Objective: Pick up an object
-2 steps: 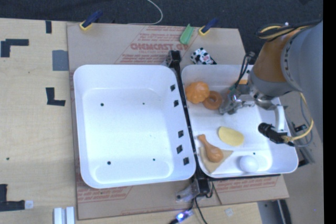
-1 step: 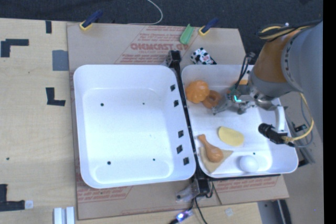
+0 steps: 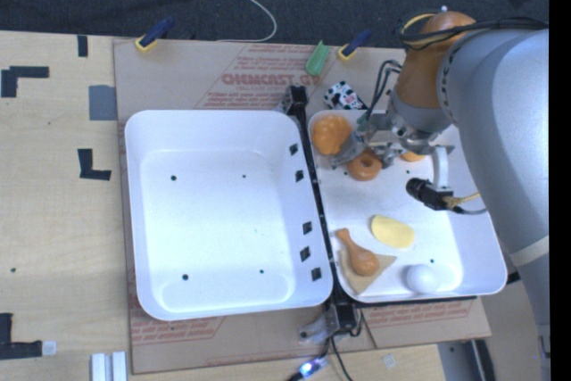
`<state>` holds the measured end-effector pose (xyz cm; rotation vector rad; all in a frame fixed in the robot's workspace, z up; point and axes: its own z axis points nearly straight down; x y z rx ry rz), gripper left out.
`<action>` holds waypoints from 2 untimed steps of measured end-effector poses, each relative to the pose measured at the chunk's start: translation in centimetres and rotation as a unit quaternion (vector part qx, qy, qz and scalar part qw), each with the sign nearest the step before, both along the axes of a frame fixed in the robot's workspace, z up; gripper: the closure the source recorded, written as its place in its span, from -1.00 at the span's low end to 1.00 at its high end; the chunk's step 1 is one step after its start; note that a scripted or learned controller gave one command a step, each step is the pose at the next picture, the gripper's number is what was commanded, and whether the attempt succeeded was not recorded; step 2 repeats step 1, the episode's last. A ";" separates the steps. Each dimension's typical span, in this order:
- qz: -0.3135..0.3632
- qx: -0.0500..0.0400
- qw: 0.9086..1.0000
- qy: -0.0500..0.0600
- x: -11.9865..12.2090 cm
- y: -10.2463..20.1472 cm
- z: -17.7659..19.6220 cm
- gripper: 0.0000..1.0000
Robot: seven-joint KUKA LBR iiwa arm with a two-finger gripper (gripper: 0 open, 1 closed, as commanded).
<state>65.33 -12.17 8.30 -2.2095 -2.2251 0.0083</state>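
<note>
The likeliest target is the brown doughnut-shaped toy (image 3: 364,166), which lies in the upper part of the right bin (image 3: 464,268), just beside a larger orange round toy (image 3: 331,134) that sits against the divider between the bins. The gripper (image 3: 382,144) hangs low right over the doughnut, its dark hardware crowding the toy's upper right edge. Whether the fingers are spread or closed, I cannot tell; the wrist body hides them, and nothing can be seen clamped between them, so no hold can be claimed.

Judging from this, the step in hand is the descent and closing on the doughnut. To do it well, the fingers should straddle the ring's outer rim or pinch one side through the hole, and they should come down clear of the orange toy so it is not nudged or caught together with the target. A straight vertical lift afterwards would avoid dragging over neighbours.

Farther out in the same bin lie a yellow oval piece (image 3: 393,232), a chicken-drumstick toy (image 3: 358,257) and a white ball (image 3: 422,277) near the front corner, all well apart from the gripper. A black-and-white spotted toy (image 3: 341,95) sits at the back rim. The left bin (image 3: 161,219) adjoins on the desk (image 3: 53,219).
</note>
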 end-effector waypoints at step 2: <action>-0.002 -0.001 1.000 -0.002 -0.1 -0.2 1.0 1.00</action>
